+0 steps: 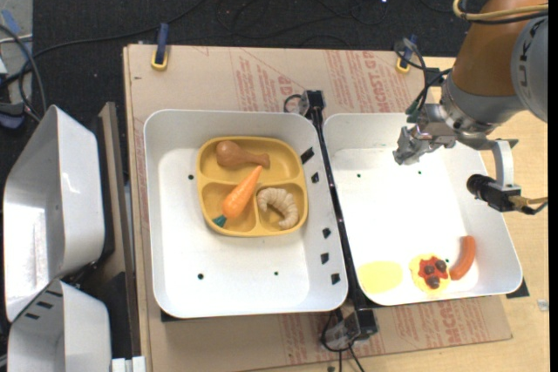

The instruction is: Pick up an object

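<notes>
**Claw over the far end of the right bin, toy food at the near end**

The claw (410,148) hangs above the far-left part of the right bin (392,205), over bare white floor; whether it is released or clenched I cannot tell from this slant, and nothing shows in its grip.

The loose things in that bin lie along its near edge: an orange sausage (463,258) tilted against the near-right corner, a small red-and-dark piece (430,269) just beside it, and a flat yellow disc (380,276) to the left. All three are well apart from the claw.

The sausage looks the best candidate. It is probably light, stiff plastic, smooth and a little slippery, so a pinch across its narrow middle should suit it (the rounded ends would likely squirt out). The disc lies so flat that it offers little to pinch.

The bin's near and right walls crowd the sausage, and the red piece sits close on its left, so room is tight.

In the left bin (174,213) a yellow divided plate (209,187) holds a drumstick (241,155), a carrot (241,194) and a shrimp (279,206), each in its own compartment; the plate's ridges would hinder a grasp there. Clamps and cables edge the worktop (227,70).
</notes>
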`<action>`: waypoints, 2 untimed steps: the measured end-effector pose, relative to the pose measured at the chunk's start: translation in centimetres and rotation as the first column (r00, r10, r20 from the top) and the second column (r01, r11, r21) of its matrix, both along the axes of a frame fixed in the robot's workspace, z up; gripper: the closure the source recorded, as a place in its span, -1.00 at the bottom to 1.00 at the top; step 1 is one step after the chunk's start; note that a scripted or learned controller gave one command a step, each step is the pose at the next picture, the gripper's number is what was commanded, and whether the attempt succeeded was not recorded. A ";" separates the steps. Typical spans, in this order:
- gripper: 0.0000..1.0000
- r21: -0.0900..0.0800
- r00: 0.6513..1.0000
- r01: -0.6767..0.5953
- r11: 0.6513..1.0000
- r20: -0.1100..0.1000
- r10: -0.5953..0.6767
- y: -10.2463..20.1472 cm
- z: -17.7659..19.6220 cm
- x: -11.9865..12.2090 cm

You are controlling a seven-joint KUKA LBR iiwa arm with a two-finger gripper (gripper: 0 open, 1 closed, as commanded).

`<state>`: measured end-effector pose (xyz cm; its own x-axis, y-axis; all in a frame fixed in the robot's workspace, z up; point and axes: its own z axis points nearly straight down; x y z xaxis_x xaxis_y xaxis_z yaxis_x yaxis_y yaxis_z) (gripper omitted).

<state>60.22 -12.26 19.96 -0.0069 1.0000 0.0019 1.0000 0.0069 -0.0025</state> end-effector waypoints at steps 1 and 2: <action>1.00 0.000 1.000 0.000 1.000 0.000 0.000 4.1 0.0 -1.5; 1.00 0.000 1.000 0.000 1.000 0.000 0.000 9.1 -0.5 -3.4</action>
